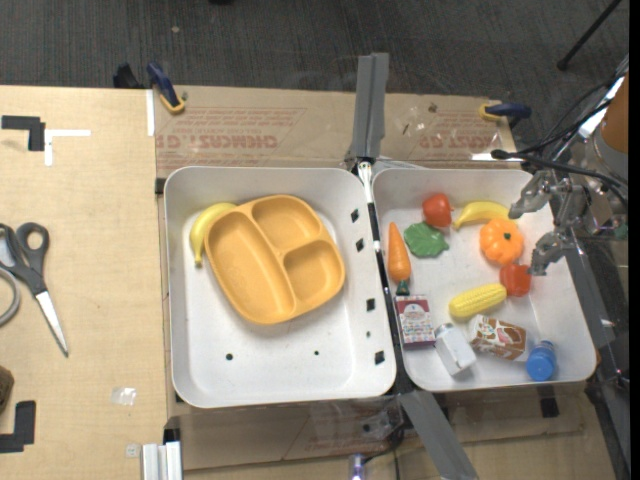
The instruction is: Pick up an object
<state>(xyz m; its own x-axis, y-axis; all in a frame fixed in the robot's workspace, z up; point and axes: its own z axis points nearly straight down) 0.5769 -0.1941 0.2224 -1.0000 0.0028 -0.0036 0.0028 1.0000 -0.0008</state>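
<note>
My gripper (534, 231) hovers over the right edge of the right bin (575, 308), open, with nothing between its fingers. Just left of it lies an orange pumpkin (500, 240), and a small red fruit (515, 280) sits below it. The same bin holds a tomato (436, 209), a banana (482, 211), a green leafy piece (427, 241), a carrot (398, 253), a corn cob (477, 299), a pink box (414, 320), a white can (454, 349), a brown carton (498, 337) and a blue bottle (540, 361).
The left bin (270, 378) carries a yellow divided plate (272, 258) with a second banana (205, 228) at its upper left. Scissors (35, 278) lie on the wooden bench at far left. Cables trail behind the arm at right.
</note>
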